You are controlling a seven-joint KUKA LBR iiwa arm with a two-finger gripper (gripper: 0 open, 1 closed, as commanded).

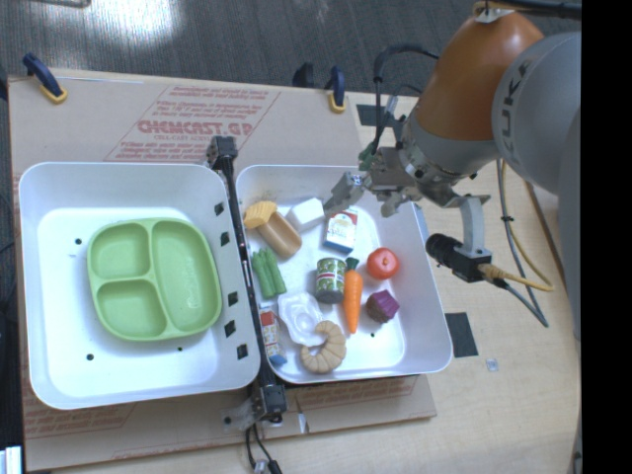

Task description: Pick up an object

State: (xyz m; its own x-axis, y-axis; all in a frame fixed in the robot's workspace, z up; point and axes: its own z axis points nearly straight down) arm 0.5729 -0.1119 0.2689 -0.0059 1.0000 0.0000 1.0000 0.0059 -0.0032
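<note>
My gripper (368,197) hangs over the far end of the right bin (427,336), open, with nothing between its fingers. Just in front of it stands a small white carton (341,232) with a red and green label. Near it are a white cube (308,210), a tan bread piece (274,227), a red tomato (382,263), a green can (331,279), an orange carrot (353,300), a purple piece (382,306), a green stalk (267,273), a white lump (299,315) and a croissant (324,348).
The left bin (49,363) holds a green divided plate (153,276). A black clamp strip (237,255) runs between the bins. A small red and white packet (269,330) lies along the right bin's left wall. Blue clips (337,89) hold the cardboard base.
</note>
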